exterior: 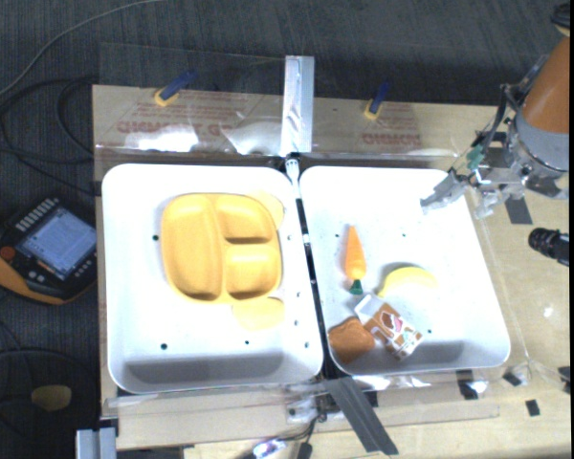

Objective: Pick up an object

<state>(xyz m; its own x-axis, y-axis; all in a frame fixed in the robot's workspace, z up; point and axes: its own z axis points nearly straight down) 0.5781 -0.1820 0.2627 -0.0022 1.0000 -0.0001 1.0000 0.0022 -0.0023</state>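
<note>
In the right bin (459,256) lie an orange carrot (353,251), a yellow banana-like piece (408,279), a brown bread-like lump (350,337) and a small printed packet (394,328). They cluster in the bin's left and front part. My gripper (457,202) hangs over the bin's far right corner, well away from all of them. Its two fingers stand apart with nothing between them.
The left bin (134,285) holds a yellow divided tray (220,245) and a pale yellow disc (258,311). A raised divider (308,256) separates the bins. A handheld controller (40,249) lies on the floor at the left. Bare white bin floor spreads below the gripper.
</note>
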